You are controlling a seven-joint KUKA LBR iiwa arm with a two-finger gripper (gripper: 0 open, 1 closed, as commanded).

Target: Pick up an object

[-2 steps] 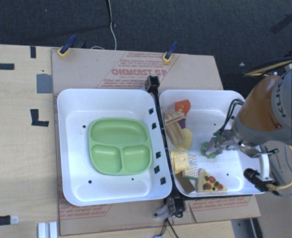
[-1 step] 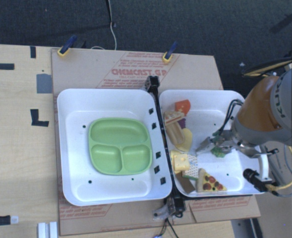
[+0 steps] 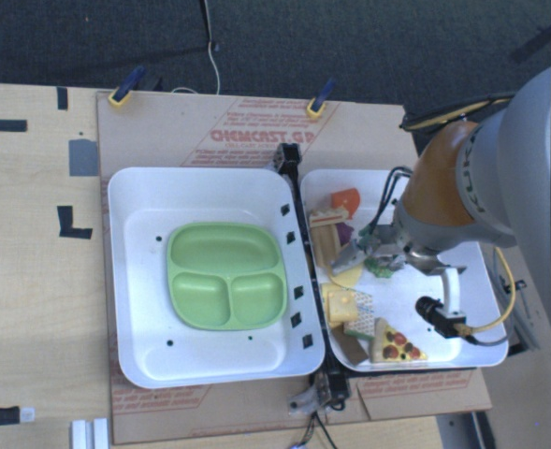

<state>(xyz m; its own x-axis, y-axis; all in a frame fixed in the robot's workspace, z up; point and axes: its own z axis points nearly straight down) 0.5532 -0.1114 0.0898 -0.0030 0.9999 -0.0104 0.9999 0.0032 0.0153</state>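
Note:
The right bin (image 3: 481, 344) holds toy food: an orange piece (image 3: 345, 200) at the back, a wooden block (image 3: 326, 237), a yellow cheese piece (image 3: 340, 305) and a pizza slice (image 3: 392, 342) at the front. My gripper (image 3: 369, 253) reaches down into the middle of this bin, over a pale yellow piece (image 3: 347, 274) and a small green thing (image 3: 381, 269). The wrist covers the fingertips.
The left bin (image 3: 135, 251) holds a green divided plate (image 3: 226, 276). A black divider (image 3: 296, 241) runs between the bins. The grey arm with its orange band (image 3: 439, 181) covers the right bin's back right part. A black cable (image 3: 443, 318) hangs over its right side.

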